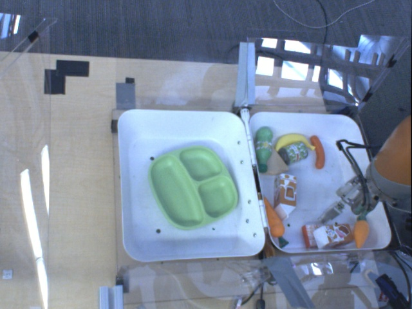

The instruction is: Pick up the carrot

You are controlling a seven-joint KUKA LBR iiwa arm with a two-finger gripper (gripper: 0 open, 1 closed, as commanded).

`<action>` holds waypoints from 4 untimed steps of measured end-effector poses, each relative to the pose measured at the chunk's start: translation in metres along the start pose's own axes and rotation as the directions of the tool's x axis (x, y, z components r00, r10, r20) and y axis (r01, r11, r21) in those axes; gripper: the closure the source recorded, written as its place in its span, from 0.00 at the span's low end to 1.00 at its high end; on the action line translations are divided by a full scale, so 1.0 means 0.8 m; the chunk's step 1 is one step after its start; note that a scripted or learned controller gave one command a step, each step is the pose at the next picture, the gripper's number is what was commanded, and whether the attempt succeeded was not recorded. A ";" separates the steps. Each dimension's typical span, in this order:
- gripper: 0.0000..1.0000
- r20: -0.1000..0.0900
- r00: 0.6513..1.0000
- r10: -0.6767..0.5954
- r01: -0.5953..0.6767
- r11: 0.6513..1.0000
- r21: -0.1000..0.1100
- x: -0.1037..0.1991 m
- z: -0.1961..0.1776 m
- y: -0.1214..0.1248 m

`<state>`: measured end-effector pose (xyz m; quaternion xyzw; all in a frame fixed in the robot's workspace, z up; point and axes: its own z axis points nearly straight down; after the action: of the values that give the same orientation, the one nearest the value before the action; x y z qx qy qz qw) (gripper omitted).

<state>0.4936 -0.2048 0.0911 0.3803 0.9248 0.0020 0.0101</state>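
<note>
From the overhead camera, the gripper (349, 200) hangs low over the right bin (341, 122), near its right wall. Whether it is spread or closed I cannot tell. A carrot (361, 233) lies just beside it, toward the bin's near right corner, touching or almost touching a red snack packet (327, 235). A second carrot (274, 220) rests against the left wall of the same bin, beside a small carton (286, 190).

The main risk, as I judge it, is crowding: closing on the nearer carrot could catch the packet instead, or push the carrot into the corner, where the wall blocks a clean grip.

The gripper's tips blur together, and part of the arm (394, 159) is cut off at the picture's edge. The left bin (129, 192) holds a green divided plate (193, 187).
</note>
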 end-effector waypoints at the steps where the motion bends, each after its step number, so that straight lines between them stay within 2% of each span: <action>1: 0.00 -0.008 0.992 0.129 -0.129 0.992 0.007 -0.006 0.003 0.003; 2: 0.00 0.001 1.000 -0.002 0.002 1.000 0.000 0.000 0.001 0.000; 3: 1.00 0.001 1.000 -0.004 0.004 1.000 -0.003 -0.001 -0.013 0.003; 4: 1.00 0.007 1.000 -0.004 0.004 1.000 -0.008 -0.003 -0.028 0.006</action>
<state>0.4982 -0.2030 0.1133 0.3783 0.9256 0.0043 0.0150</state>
